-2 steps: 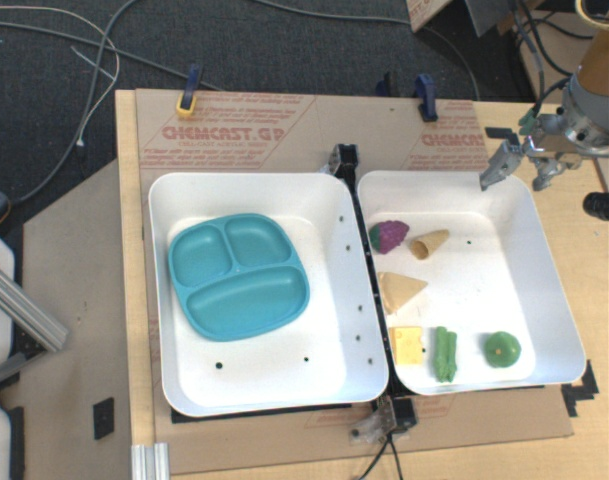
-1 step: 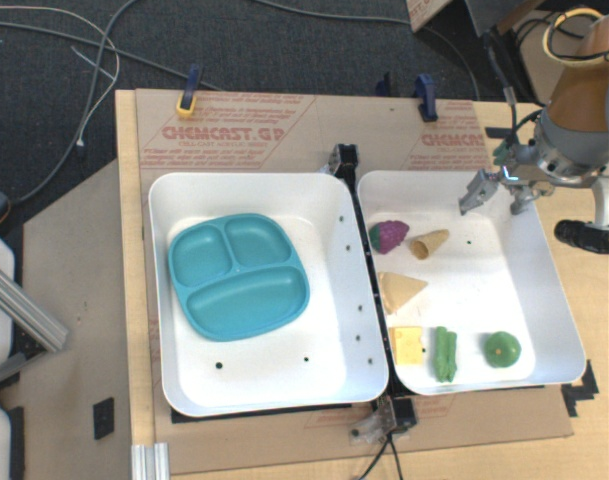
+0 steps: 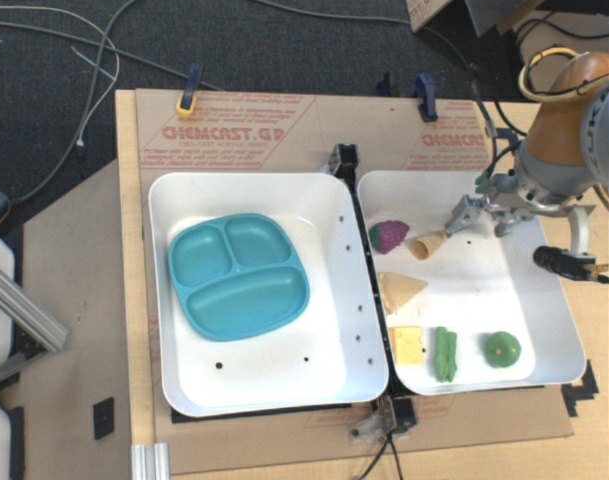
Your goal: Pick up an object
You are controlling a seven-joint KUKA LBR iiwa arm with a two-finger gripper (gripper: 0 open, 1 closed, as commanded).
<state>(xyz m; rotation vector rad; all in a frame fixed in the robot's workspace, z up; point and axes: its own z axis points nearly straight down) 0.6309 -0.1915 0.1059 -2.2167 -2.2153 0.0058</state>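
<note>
The right bin (image 3: 544, 308) holds several small items: a purple lump (image 3: 389, 235), a tan cone (image 3: 427, 244), a pale wedge (image 3: 401, 288), a yellow block (image 3: 407, 346), a green pod (image 3: 444, 354) and a round green piece (image 3: 501, 349). My gripper (image 3: 464, 216) hangs low over the bin's far part, just right of the tan cone and close to its wide end. I cannot tell whether it touches the cone. Nothing is visibly held.
A teal divided plate (image 3: 239, 273) lies in the left bin (image 3: 174, 348). The arm's grey and orange wrist (image 3: 559, 133) leans in from the upper right. A black clamp (image 3: 344, 158) sits where the bins meet at the back, and cables run along the right side.
</note>
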